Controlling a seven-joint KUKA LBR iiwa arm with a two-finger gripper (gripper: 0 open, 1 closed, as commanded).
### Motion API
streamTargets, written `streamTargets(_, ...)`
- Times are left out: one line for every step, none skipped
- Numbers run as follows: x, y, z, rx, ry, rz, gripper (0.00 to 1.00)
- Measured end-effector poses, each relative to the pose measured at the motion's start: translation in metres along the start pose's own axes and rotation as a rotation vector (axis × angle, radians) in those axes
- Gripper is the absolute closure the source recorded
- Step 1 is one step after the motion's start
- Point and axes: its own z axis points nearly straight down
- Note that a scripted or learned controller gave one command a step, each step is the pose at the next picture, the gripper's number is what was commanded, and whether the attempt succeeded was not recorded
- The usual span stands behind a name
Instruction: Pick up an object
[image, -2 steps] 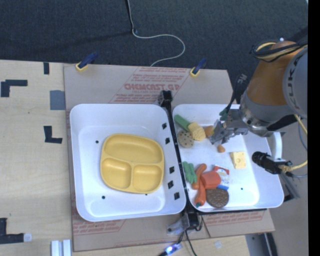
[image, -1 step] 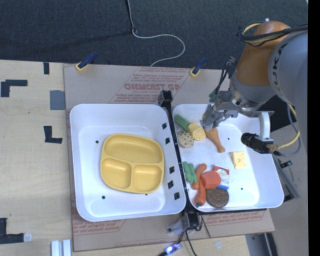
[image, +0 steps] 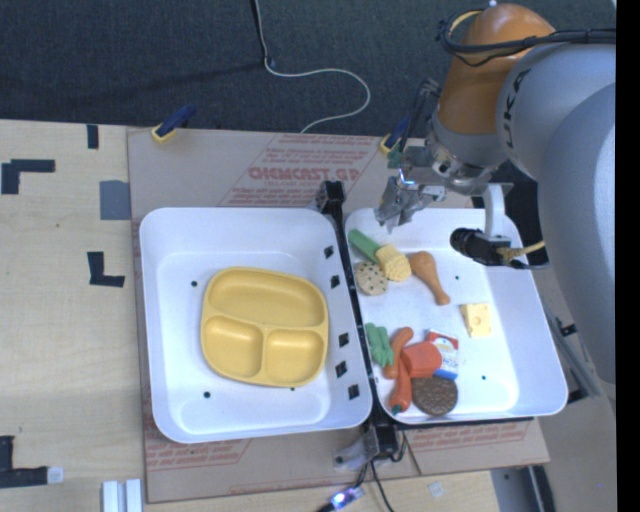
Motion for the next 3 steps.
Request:
streamTargets(0.006, 0.005, -0.002, 0.003, -0.001, 0.004, 1.0)
streamTargets(0.011, 0.007, 0.011, 0.005, -0.002, 0.004, 1.0)
streamTargets(-0.006, 0.003, 0.003, 0.003, -0.002, 0.006, 1.0)
